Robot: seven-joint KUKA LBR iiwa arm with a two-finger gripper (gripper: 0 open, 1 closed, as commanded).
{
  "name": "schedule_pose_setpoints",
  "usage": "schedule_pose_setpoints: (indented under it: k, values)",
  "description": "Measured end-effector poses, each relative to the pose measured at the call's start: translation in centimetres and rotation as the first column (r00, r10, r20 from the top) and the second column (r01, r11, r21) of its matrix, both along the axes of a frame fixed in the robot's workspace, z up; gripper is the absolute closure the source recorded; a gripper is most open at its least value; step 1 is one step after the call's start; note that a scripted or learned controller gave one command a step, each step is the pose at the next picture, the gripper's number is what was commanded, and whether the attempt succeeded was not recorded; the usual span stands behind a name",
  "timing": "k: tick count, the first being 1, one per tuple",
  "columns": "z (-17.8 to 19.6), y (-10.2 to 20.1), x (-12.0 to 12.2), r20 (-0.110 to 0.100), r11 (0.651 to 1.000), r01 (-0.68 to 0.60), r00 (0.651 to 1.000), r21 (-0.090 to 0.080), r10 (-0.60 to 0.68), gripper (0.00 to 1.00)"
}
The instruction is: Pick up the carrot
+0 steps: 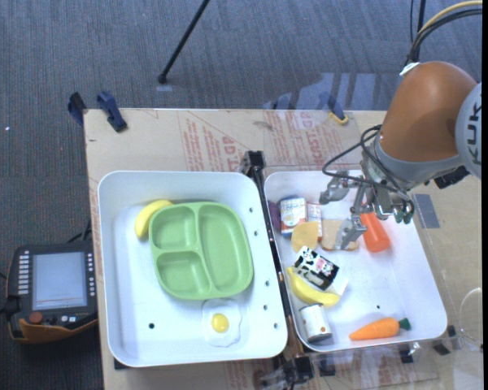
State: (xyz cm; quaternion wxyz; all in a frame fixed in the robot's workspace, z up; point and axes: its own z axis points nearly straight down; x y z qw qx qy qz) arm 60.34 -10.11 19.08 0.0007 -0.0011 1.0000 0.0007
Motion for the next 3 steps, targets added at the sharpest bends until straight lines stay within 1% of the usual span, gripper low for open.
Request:
schedule_pose_setpoints:
  k: [1, 2, 3]
  values:
    - [-6.9, -5.6, 3.6, 0.001, 0.998, 0.069, 0.998, 0.001, -0.069, 0.00]
    - [-10.1, -8.6, -2.1, 0.004, 0.980, -0.198, 0.980, -0.001, 0.198, 0.00]
    - [-10.1, -8.4, -9.8, 0.003, 0.934, -0.358, 0.934, -0.001, 0.358, 0.00]
